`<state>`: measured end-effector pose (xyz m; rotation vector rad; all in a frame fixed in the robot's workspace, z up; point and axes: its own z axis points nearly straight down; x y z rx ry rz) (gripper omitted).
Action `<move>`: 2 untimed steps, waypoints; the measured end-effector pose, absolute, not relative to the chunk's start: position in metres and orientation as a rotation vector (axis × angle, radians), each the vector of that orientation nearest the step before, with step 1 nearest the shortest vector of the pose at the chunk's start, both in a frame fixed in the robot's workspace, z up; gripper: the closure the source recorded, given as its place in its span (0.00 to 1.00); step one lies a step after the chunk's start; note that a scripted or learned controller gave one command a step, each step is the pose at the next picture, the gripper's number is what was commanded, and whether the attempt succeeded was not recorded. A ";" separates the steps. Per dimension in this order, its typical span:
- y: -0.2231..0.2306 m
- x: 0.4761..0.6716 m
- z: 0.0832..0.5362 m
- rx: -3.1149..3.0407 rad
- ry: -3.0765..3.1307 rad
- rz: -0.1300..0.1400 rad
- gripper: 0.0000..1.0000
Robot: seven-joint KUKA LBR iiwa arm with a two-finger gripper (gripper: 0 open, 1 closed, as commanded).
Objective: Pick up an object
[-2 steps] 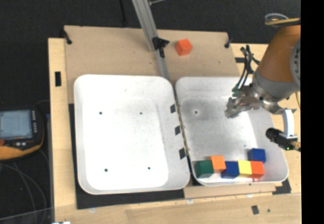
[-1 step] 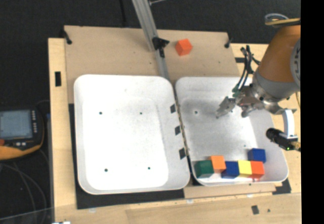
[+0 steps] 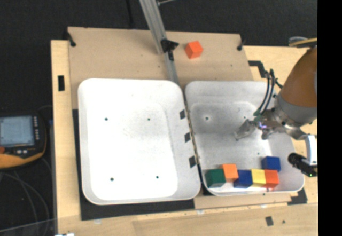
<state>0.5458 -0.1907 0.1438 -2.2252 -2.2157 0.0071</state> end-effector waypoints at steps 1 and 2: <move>-0.207 0.560 0.099 -2.227 -2.223 -0.002 0.00; -0.169 0.593 0.098 -2.220 -2.227 -0.004 0.00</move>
